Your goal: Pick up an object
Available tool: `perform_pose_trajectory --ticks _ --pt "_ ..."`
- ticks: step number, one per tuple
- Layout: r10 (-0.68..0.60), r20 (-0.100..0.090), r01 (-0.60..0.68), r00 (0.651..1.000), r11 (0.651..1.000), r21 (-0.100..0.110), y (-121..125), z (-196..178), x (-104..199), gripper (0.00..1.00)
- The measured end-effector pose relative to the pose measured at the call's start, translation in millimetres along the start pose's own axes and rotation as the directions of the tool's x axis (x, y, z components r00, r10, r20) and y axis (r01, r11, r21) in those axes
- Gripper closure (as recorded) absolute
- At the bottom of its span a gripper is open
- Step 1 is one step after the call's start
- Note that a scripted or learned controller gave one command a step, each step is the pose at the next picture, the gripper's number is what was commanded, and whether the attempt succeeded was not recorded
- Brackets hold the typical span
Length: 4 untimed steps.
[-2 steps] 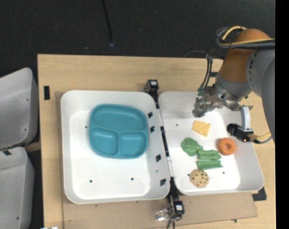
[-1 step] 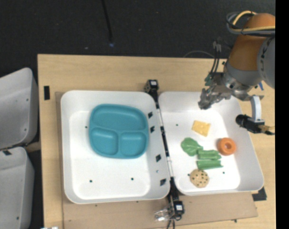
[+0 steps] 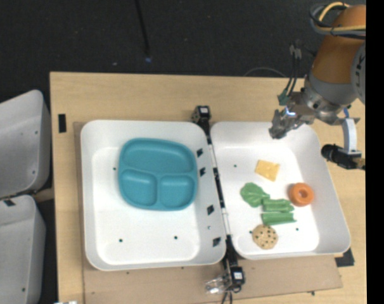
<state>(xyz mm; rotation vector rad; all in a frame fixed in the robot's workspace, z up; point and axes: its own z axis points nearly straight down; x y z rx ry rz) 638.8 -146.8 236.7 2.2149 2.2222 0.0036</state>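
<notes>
The right bin [image 3: 239, 141] holds a yellow cheese wedge [image 3: 267, 169], a green leafy piece [image 3: 252, 192], a green bean-like piece [image 3: 277, 211], an orange round piece [image 3: 301, 194] and a speckled cookie [image 3: 265, 236]. My gripper [image 3: 281, 126] hangs over the bin's far rim, up and to the right of the cheese wedge. Nothing shows between its fingers. The grey arm with its orange band [image 3: 336, 59] reaches in from the upper right.
The left bin [image 3: 103, 239] carries a teal divided plate [image 3: 158, 173]. Black clips [image 3: 201, 114] sit along the seam between the bins. White chair-like shapes [image 3: 14, 170] stand off the bench's left side.
</notes>
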Motion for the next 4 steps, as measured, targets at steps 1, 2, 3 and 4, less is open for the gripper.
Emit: perform_pose_trajectory --ticks 1,2,3,4 --pt "-0.002 -0.002 0.002 1.0 1.0 0.004 7.0 6.3 48.5 1.0" --pt "-0.003 -0.001 0.003 1.0 1.0 0.002 17.2 6.8 101.3 1.0" --pt "-0.003 -0.002 0.003 1.0 1.0 0.005 4.6 3.6 151.9 1.0" --pt "-0.005 -0.003 0.005 1.0 1.0 0.002 12.9 -3.1 211.5 1.0"
